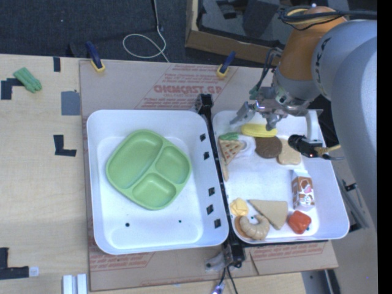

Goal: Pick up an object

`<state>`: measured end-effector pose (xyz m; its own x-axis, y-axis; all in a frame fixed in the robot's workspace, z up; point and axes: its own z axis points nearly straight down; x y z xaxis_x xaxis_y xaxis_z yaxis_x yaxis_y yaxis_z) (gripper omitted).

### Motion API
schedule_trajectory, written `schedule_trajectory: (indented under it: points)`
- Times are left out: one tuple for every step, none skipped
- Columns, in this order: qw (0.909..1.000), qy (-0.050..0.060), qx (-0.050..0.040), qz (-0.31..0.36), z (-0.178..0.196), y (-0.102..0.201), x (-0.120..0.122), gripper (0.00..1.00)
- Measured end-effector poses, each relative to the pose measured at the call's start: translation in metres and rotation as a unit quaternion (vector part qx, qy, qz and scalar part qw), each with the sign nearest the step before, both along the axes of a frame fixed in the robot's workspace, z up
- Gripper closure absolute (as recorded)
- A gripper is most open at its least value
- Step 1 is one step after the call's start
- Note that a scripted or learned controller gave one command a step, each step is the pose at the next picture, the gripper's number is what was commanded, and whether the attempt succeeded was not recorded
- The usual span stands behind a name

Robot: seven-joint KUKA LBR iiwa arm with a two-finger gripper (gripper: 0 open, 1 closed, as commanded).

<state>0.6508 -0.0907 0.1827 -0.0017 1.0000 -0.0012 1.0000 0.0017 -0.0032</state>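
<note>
Gripper (pixel 262 114) hangs low over the far end of the right bin (pixel 334 182), its metal fingers (pixel 245 112) splayed apart with nothing between them, so it grasps nothing at this moment. Directly under and just beside its tips lies a yellow toy banana (pixel 258 129), and the open fingers seem set to straddle it, though whether they touch it cannot be told. Just nearer the camera than the banana sit a brown round cookie-like piece (pixel 267 147) and a tan bread-shaped piece (pixel 289 157), touching each other. To their left, against the divider, lies a sandwich wedge with green filling (pixel 231 147). Further toward the near end of the same bin stand a small red-and-white carton (pixel 302 191), a red pepper-like toy (pixel 299 222), a tan triangular slice (pixel 271 212), a pretzel-like ring (pixel 254 226) and a small yellow lump (pixel 239 207). The left bin (pixel 101 133) holds a green divided plate (pixel 149 168), well apart from the arm.

By my judgement the task is in its approach stage: the reach over the objects looks done, while closing on one, most likely the banana, and lifting it clear are not yet done
</note>
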Motion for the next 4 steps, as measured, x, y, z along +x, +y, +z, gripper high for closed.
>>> schedule_trajectory:
  points:
    - [1.0000, 0.000, 0.0000, 0.000, 0.000, 0.000, 0.000, 0.00]
    - [1.0000, 0.001, 0.0002, -0.001, -0.105, -0.012, -0.028, 0.00]
    - [1.0000, 0.007, 0.0015, -0.001, -0.101, -0.010, 0.009, 0.00]
    - [1.0000, 0.008, 0.0004, 0.000, -0.094, -0.011, 0.007, 1.00]
